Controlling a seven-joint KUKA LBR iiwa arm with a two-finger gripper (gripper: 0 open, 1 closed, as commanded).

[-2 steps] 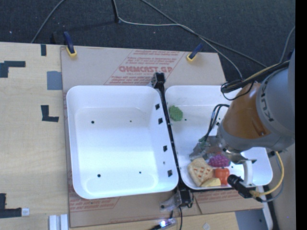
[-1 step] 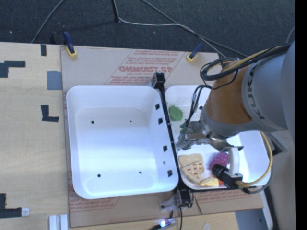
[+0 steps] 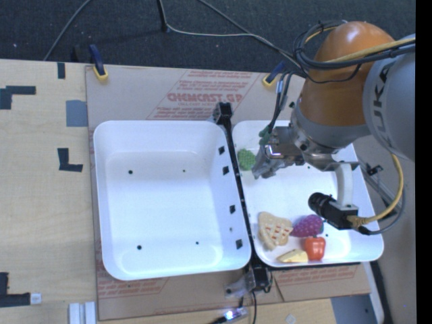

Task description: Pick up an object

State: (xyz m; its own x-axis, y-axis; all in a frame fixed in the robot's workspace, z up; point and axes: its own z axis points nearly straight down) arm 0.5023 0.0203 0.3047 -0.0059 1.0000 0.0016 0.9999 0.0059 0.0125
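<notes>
the pincer (image 3: 264, 162) hangs low over the right bin (image 3: 364, 248), near its upper left part, close beside the divider between the two bins. whether it is apart or together cannot be told from this slanted view, and nothing can be seen clamped in it. just to its left, touching or nearly touching it, sits a small green object (image 3: 247, 158), bumpy and rounded, lying against the bin's left wall. this looks like the approach step of the pick, with the green object the likely target. the next move probably calls for lowering squarely over it and closing, with care for the nearby wall. further out, at the bin's near end, lie other toy foods in a cluster: a tan waffle-like piece (image 3: 274, 229), a purple bunch (image 3: 308, 225), a red piece (image 3: 315, 248) and a yellow wedge (image 3: 293, 256). the left bin (image 3: 108, 201) lies beside it on the counter (image 3: 40, 201).
</notes>
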